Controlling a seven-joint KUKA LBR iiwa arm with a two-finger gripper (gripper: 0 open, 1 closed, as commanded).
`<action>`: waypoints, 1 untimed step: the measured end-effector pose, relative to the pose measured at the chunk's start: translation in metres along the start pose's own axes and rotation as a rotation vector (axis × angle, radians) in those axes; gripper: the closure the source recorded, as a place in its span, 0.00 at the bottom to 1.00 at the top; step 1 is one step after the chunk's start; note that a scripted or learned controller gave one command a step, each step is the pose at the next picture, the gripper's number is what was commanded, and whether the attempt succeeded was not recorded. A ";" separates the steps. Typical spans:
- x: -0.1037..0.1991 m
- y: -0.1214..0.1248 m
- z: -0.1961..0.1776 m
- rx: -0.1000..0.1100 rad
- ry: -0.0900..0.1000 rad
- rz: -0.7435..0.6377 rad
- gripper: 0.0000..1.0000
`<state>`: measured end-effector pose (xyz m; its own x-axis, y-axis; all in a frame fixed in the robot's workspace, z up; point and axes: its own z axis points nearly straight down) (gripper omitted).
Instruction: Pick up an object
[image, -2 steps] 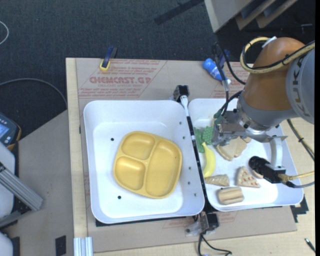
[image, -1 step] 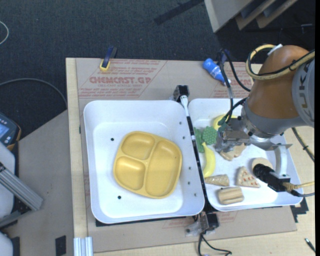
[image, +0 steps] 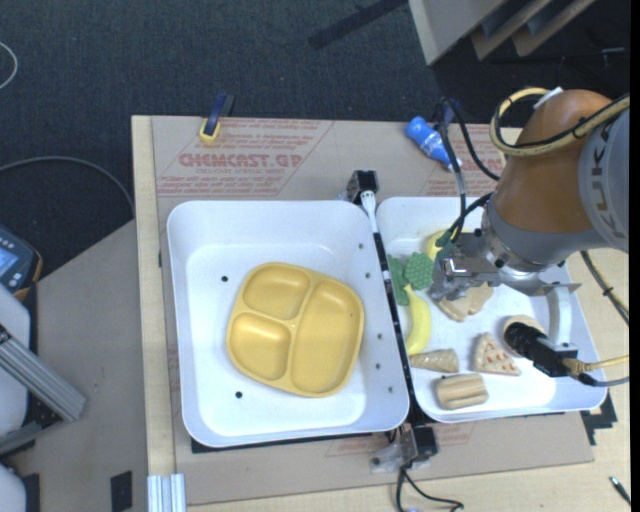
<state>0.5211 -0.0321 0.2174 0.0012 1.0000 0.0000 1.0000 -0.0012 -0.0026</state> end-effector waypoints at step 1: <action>0.008 -0.010 -0.003 0.001 0.001 -0.002 1.00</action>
